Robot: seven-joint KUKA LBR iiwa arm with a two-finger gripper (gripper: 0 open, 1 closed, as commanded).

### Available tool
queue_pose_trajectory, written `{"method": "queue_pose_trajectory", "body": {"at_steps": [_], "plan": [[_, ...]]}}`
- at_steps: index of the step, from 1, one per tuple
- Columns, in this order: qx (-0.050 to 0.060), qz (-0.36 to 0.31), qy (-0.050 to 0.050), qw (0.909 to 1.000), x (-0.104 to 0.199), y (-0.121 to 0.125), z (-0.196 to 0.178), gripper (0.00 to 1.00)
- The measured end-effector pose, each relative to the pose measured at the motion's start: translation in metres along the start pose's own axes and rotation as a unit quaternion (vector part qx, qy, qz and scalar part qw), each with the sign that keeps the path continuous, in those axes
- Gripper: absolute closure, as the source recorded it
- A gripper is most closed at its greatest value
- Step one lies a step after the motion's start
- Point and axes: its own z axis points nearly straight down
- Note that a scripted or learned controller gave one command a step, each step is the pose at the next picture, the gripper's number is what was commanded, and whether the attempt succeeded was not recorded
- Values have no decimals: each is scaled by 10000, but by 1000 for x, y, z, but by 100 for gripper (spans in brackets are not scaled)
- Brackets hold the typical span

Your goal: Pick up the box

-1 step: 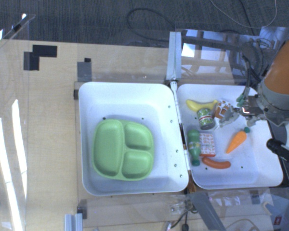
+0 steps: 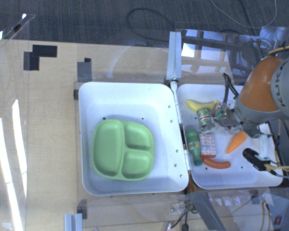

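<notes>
Down at the near edge, the left bin (image 2: 135, 189) carries a green divided plate (image 2: 124, 149), and that's not our business today. Over to the right bin (image 2: 241, 179), where it's crowded! Closest to us lies a red sausage (image 2: 216, 164), and right behind it sits the box (image 2: 207, 144), a small carton with a red-and-white print, lying flat on the bin floor.

It's hemmed in: a green bottle (image 2: 193, 148) just beside its left edge, a carrot (image 2: 236, 142) near on the right, the sausage at its near end, possibly touching, and a can (image 2: 205, 118) just past its far end. A banana (image 2: 201, 104) lies further back.

The box's long axis runs near to far, almost parallel with the bottle, its short ends facing the sausage and the can.

The gripper (image 2: 223, 115) hovers by the can, beyond the box's far end, the arm (image 2: 260, 88) reaching in from the right. Whether it's spread or closed, I cannot tell from here.

My read: this looks like light, stiff cardboard that could dent under a hard squeeze. The best bite is across the narrow width, on the two long sides at mid-length. The bottle side is tight, though, so a nudge there is the risk.
</notes>
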Motion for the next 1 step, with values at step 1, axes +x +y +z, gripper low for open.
{"method": "queue_pose_trajectory", "body": {"at_steps": [1], "plan": [[-146, -878, -76, 9960, 20, -29, 2, 0]]}}
